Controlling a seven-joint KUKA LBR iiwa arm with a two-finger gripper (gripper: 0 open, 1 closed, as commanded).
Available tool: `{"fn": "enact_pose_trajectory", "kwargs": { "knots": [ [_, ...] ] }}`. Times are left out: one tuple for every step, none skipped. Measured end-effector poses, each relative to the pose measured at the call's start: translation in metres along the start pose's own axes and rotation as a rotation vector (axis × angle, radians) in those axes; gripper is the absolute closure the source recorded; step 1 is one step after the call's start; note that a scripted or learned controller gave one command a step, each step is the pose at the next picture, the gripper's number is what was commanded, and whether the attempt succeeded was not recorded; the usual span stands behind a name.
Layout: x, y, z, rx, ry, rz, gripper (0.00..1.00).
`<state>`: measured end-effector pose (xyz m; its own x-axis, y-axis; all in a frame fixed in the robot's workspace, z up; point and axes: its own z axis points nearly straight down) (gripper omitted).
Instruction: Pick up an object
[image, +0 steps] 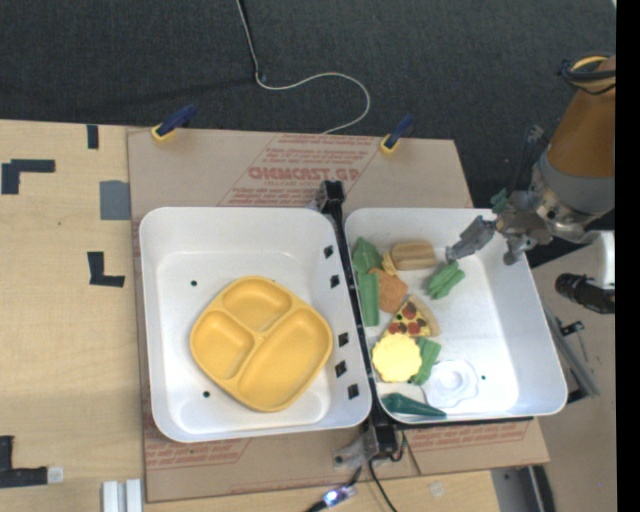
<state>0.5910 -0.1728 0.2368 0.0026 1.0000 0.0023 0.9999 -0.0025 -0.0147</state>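
Looking down at a slant, the camera view is showing two shallow white bins sitting side by side on a sheet of cardboard on the counter.

Left bin: holding one yellow divided plate, lying flat at centre.

Right bin: holding a cluster of toy foods along its left half. A tan bread roll is lying at the upper part, with a green leafy piece to its left. A long green vegetable is running down beside the bin's left wall. A pizza slice is lying mid-bin, a yellow scalloped piece just below it, a clear round lid to the lower right, and a dark green pod at the bottom edge.

Arm: reaching in from the right of the frame, orange band at the upper right. The hand is hanging over the bin's upper right part; its grey fingers are appearing spread apart, gripping nothing. A small green piece is lying just below the nearer finger.
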Motion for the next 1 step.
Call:
{"fn": "enact_pose_trajectory", "kwargs": {
  "knots": [
    [0.0004,0.0024,-0.0082,-0.013,-0.002,-0.003,0.00]
  ]
}}
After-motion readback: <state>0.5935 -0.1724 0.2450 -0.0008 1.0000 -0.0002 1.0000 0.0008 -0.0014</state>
